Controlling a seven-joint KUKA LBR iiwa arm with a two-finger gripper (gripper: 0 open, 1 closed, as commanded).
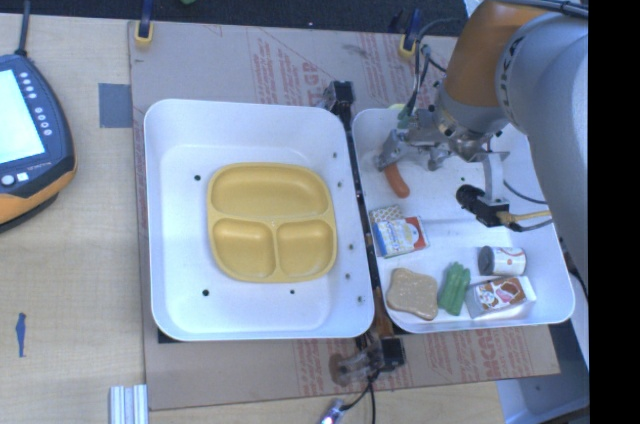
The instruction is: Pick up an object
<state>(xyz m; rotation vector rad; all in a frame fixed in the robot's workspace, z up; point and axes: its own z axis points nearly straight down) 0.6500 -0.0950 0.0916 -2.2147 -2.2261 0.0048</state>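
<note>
The arm is reaching in from the right and hanging low over the far end of the right bin, where the small items are lying loose for picking. The claw is sitting just above a sausage, the orange-red piece lying at a slant on the bin floor; its tip is touching or nearly touching the sausage's upper end. Whether the claw is apart or together, I cannot tell from this angle. Nearer me in that bin are lying a card, a bread slice, a green piece, a can and a carton. The left bin is holding a yellow tray. Judgement: the sausage is the likely target, not yet lifted.
</note>
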